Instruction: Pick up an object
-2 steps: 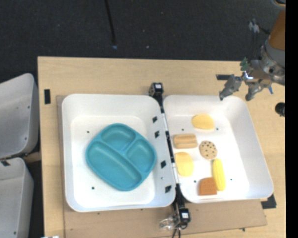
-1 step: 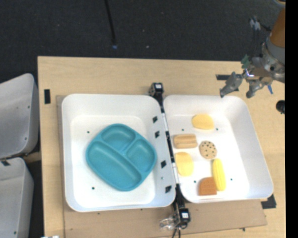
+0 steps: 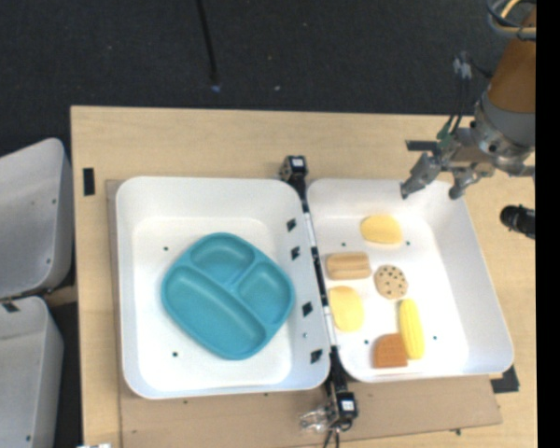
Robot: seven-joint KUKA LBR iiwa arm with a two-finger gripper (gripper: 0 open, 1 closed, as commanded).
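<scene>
The right bin (image 3: 467,250) holds several food pieces: a pale yellow lump (image 3: 381,229), a tan bread piece (image 3: 347,266), a brown speckled cookie (image 3: 390,281), a yellow slice (image 3: 345,308), a yellow corn cob (image 3: 411,329) and an orange-brown square (image 3: 389,352). My gripper (image 3: 438,184) hangs over the bin's far right corner, open, with nothing between its fingers. It is up and to the right of the pale yellow lump, apart from it.
The left bin (image 3: 140,250) holds a teal divided plate (image 3: 227,294). A black clip (image 3: 293,167) sits at the far end of the seam between the bins, another fitting (image 3: 339,407) at the near end. Grey panels (image 3: 19,222) stand at the left.
</scene>
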